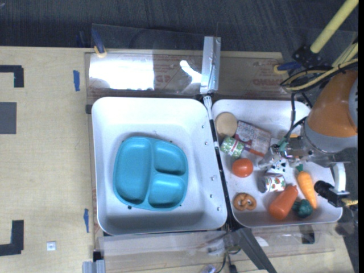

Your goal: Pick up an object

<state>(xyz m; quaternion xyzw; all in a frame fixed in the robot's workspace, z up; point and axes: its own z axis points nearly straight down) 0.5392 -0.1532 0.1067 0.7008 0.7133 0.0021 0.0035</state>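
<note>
- I see no single target named, so I take the loose things in the right bin (250,108) as candidates; all lie on its floor, none lifted.
- The carrot (307,187) lies near the bin's right wall, long axis running from upper left to lower right, thick orange end up, green top (303,208) at the lower end.
- Just left of it, a red-orange pepper-like piece (283,202) lies tilted the other way, its long axis running from lower left to upper right, nearly touching the carrot's green top.
- A small printed can (274,182) sits above that piece; a tomato (242,168) is to its left, and a round pretzel-patterned biscuit (244,201) sits near the front wall.
- Toward the back, I make out a tan egg-like ball (226,123), a green-banded can (232,147) on its side, and a flat foil packet (253,137) lying slantwise.
- The claw (282,155) hangs low over the middle of this bin, just above the printed can; I cannot tell how its fingers stand, and nothing shows between them.
- The arm's orange band (335,110) is over the bin's right edge.
- The left bin (114,115) holds a blue three-section plate (151,172).
- Both bins rest on the desk (40,152).
</note>
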